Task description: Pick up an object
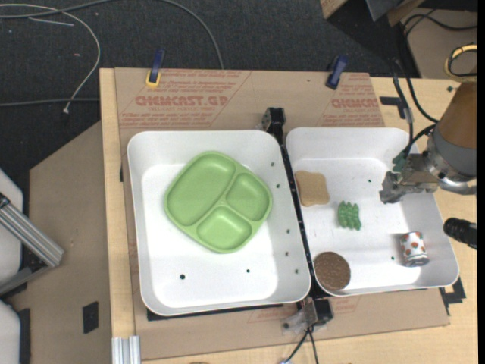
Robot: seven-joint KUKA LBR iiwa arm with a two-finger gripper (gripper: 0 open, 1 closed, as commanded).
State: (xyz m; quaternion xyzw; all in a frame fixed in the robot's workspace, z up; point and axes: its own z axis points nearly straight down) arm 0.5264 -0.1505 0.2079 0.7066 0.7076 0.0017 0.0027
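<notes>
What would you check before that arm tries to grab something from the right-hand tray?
1. Things to pick lie in the right bin: tan piece, green cluster, brown disc, small can: ok.
2. Items apart from each other: ok.
3. Gripper above the right bin: ok.
4. Gripper directly over an item: not ok, it hangs over bare floor.
5. Gripper carrying nothing: cannot tell.
6. Brown disc away from the wall: not ok, it sits at the near rim.

One fixed camera looks down aslant on both white bins, seemingly from moderate height.
</notes>
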